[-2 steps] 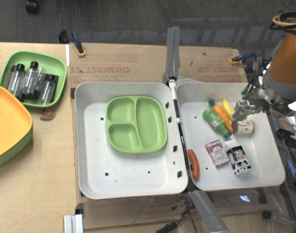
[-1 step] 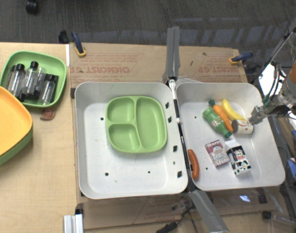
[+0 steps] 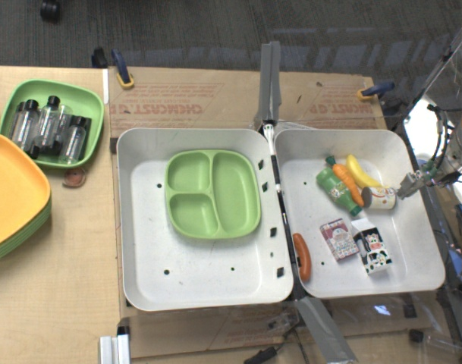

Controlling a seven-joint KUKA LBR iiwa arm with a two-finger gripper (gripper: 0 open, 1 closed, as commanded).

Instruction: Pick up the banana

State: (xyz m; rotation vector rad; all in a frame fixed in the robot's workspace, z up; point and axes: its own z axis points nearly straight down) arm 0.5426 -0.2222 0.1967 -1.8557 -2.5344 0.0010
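Note:
The banana (image 3: 362, 171) is yellow and lies in the upper middle of the right bin (image 3: 413, 279). It rests against an orange carrot (image 3: 349, 185) and a green bottle (image 3: 331, 185) on its left. A small white and red container (image 3: 382, 197) lies just below the banana's right end. My gripper (image 3: 410, 184) pokes in over the bin's right wall. It sits to the right of the banana, apart from it, and nothing shows in its grasp.
A red sausage (image 3: 302, 255), a pink card (image 3: 337, 239) and a small cow-print carton (image 3: 373, 250) lie lower in the right bin. A green divided plate (image 3: 213, 193) fills the left bin (image 3: 139, 279). A green tray of bottles (image 3: 52, 123) and yellow plates (image 3: 14, 203) sit at far left.

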